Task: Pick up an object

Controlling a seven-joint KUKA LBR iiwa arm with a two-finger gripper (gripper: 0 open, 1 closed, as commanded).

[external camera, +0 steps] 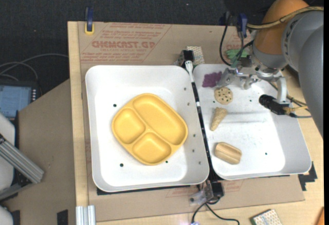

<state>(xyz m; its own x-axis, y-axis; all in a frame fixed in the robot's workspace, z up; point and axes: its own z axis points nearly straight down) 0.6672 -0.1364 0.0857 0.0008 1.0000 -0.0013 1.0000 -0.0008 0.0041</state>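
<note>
A glossy yellow three-compartment tray [149,128] sits at centre-left; right of it lie a round speckled cookie [223,95], a cone [217,117] and a bread roll [227,152]. The metal tool [241,76] at upper right is too cluttered to tell its state.

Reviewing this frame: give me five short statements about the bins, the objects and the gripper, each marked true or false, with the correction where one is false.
1. The yellow divided plate lies in the left bin. True.
2. The cookie sits on the yellow plate. False: it lies on the floor of the right bin, near its far end.
3. The gripper is at the far end of the right bin, close to the cookie. True.
4. The bread roll is between the gripper's fingers. False: it lies at the near end of the right bin, well apart from the gripper.
5. The purple item is in the left bin. False: it sits in the right bin's far corner.
</note>
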